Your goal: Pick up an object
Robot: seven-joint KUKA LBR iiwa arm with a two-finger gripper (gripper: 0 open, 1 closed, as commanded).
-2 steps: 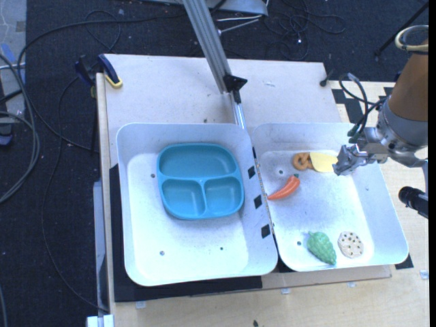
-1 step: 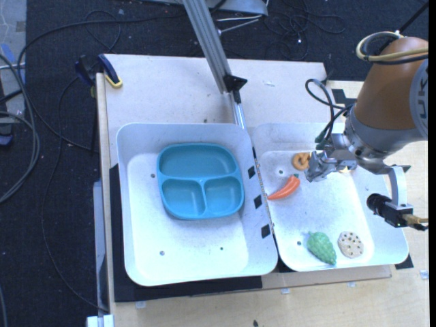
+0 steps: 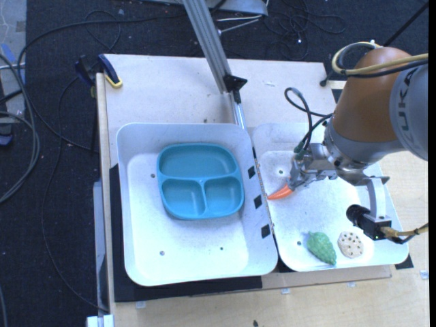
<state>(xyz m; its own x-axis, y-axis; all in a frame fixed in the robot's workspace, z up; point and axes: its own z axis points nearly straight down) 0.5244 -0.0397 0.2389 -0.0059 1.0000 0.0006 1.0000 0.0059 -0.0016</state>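
Orange carrot [image 3: 280, 193] in right bin [image 3: 381, 251], long axis left-right, tip leftward, thick end pinched by closed hand [image 3: 294, 184].

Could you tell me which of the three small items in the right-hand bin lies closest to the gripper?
The orange carrot-like piece, lying right at the gripper tips. The green leafy item and the speckled cookie sit apart from it, side by side near the bin's front edge.

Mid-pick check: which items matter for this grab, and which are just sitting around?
In play:
- end effector, low in the right bin
- orange carrot-like piece at its tip

Lying about:
- green lump
- spotted cookie
- blue divided plate in the left bin
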